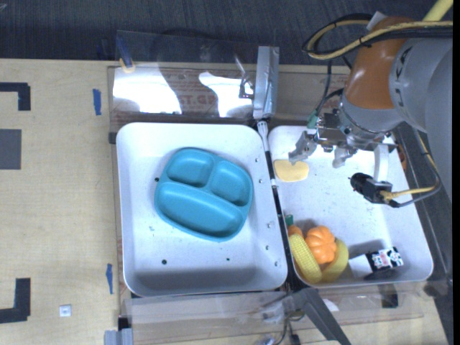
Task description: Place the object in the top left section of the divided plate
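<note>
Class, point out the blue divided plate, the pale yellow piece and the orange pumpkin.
Blue divided plate [205, 192]: camera view, central divider.
Pale yellow piece [290, 170]: camera view, its flat top.
Orange pumpkin [321, 244]: camera view, its ribbed top.

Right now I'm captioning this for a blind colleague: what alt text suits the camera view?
A grey robot arm's hand hovers over the right white bin near a pale yellow piece, above a small orange pumpkin and corn. A blue divided plate sits in the left white bin.
</note>
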Tool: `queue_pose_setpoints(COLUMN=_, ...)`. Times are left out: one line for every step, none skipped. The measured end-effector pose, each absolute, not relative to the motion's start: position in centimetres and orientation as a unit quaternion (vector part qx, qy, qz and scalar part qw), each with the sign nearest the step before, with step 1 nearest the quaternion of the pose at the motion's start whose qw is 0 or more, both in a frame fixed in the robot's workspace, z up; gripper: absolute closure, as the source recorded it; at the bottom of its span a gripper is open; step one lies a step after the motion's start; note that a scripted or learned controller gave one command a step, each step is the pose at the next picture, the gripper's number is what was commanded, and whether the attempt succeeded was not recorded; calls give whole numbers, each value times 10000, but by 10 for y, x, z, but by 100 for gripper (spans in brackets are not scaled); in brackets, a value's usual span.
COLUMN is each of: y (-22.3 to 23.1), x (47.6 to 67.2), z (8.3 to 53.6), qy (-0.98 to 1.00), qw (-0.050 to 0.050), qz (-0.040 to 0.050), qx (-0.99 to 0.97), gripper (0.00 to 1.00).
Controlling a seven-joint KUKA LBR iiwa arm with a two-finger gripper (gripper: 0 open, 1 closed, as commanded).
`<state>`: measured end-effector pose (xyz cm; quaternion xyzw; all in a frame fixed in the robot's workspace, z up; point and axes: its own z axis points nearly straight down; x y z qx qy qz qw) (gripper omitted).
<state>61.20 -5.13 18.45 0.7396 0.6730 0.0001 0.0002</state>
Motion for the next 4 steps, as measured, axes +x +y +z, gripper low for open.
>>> queue_pose_setpoints(y=-3, x=556, z=189, qy=6928, qw=-12, qz=-2, qx=7211, gripper=0)
queue_pose_setpoints(y=41, x=634, z=185, qy=7919, qw=16, qz=11, qx=6106, gripper=0)
queue_pose_setpoints(y=1, x=520, z=232, qy=8345, qw=8, qz=5, qx=5510, gripper=0)
queue_pose_setpoints(y=79, x=478, z=182, qy=8499, qw=-28, qz=-9, qx=5270, gripper=0)
